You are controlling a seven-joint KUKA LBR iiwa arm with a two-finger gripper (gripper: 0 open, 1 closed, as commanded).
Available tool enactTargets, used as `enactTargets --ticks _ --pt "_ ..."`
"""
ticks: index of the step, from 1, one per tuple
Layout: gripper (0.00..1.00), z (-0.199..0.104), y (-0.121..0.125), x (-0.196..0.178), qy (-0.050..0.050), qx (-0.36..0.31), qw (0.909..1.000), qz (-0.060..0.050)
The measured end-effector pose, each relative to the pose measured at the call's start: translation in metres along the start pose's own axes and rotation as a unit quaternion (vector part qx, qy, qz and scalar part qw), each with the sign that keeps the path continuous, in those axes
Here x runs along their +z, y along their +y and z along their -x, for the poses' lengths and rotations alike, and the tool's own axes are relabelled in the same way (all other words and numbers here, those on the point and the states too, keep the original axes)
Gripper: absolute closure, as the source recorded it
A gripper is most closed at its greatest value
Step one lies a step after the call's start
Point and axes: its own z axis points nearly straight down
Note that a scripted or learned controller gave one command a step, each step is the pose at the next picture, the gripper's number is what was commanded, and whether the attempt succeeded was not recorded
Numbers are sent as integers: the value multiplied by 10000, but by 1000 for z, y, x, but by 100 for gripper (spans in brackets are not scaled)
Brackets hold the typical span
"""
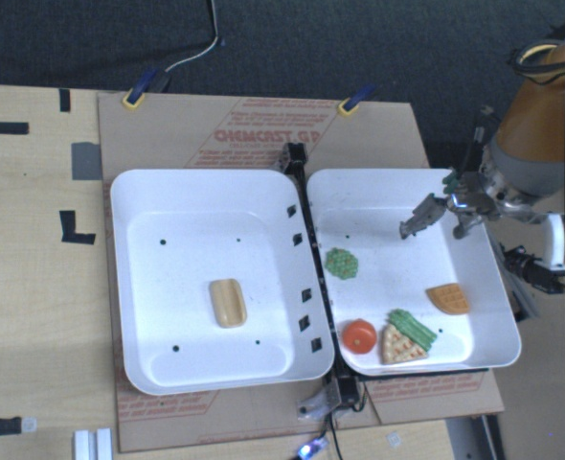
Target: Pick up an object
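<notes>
Objects all lay untouched in the bins: a green leafy piece (341, 263), a tomato (359, 335), a waffle wedge (402, 345) with a green strip (414, 327) on it and an orange piece (448, 299) in the right bin (378, 195), a bread roll (228, 302) alone in the left bin (139, 257). Nothing had been picked; the gripper (438, 216) hung over the right bin's far right part, jaws spread wide and holding nothing, well apart from every item. Which object was meant could not be told, and the arm was cut off at the edge.
</notes>
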Motion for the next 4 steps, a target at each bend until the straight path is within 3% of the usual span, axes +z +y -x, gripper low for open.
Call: enactTargets --ticks 1,2,3,4 --pt "0 -77 37 53 16 -38 10000 -18" --pt "0 -63 92 154 -10 -10 10000 -2" --pt "0 -63 74 94 -1 5 10000 13" --pt "0 -38 106 122 -4 -4 10000 10"
